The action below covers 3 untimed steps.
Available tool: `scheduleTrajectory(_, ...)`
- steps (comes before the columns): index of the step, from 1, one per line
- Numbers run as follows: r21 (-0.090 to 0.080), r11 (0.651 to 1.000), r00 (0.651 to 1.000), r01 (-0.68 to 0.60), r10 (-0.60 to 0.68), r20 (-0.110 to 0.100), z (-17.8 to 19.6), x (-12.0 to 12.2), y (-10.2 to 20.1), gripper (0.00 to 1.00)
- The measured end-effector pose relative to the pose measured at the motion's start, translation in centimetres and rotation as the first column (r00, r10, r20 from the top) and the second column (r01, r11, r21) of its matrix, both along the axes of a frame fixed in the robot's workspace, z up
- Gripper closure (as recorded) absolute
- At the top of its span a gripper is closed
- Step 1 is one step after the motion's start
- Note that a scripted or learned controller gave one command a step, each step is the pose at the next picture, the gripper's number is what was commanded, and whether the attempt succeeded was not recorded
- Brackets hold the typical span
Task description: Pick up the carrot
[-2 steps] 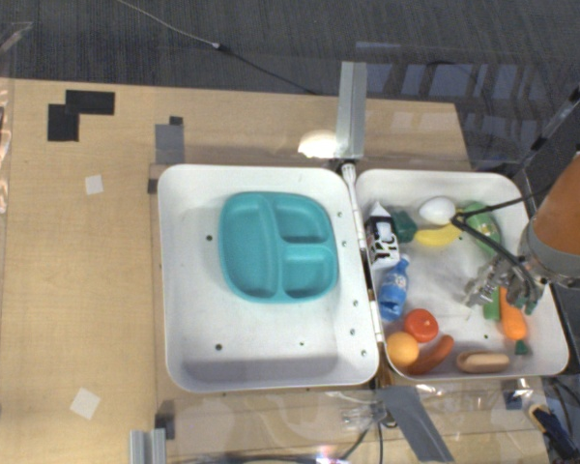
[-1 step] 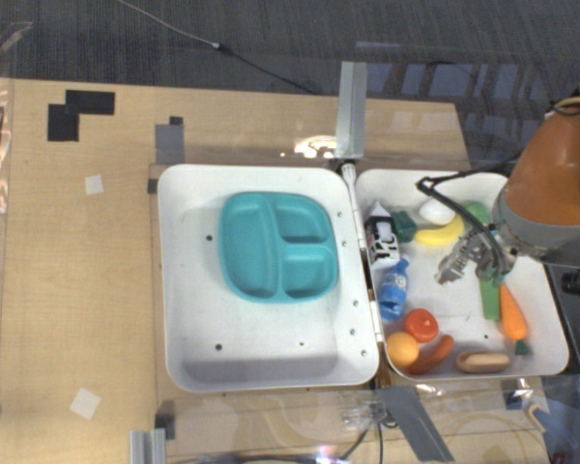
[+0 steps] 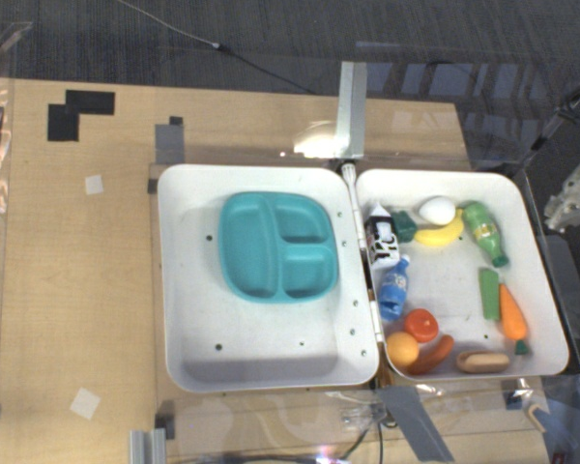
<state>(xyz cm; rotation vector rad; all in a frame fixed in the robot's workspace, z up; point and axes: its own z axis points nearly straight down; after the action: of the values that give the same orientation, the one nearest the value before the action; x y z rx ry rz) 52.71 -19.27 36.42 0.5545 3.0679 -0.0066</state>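
- We found the carrot lying in the right-hand bin, close against that bin's right wall and toward its near end.
- Its long axis ran roughly away from the camera and back, slightly tilted, with the orange body uppermost in the view and a small green end at the bottom.
- A flat green piece lay just beside it on the left, almost parallel; a green bottle sat farther up the same wall.
- A brown sausage-like item lay below the carrot, near the bin's front corner.
- At the right edge of the view, outside the bin, we noted a pale metallic part, possibly the pincer; we could not tell whether it was spread or pressed together.
- From that part the carrot lay down and to the left, across the bin wall.
- We judged that a grasp should close across the carrot's short width, minding the wall and the green piece.
- The left-hand bin held a teal tray.
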Motion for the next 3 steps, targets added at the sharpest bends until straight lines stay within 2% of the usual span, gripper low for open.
scheduleTrajectory(1, 0.009, 0.948, 0.948, -0.318, 0.318, -0.021, -16.7, -2.8, 0.0, 1.0)
scheduleTrajectory(2, 0.008, 0.771, 0.771, -0.636, 0.636, -0.02, -25.6, -4.0, -1.2, 1.0)
scheduleTrajectory(3, -0.004, 0.559, 0.559, -0.829, 0.829, -0.019, -27.3, -0.9, 3.5, 1.0)
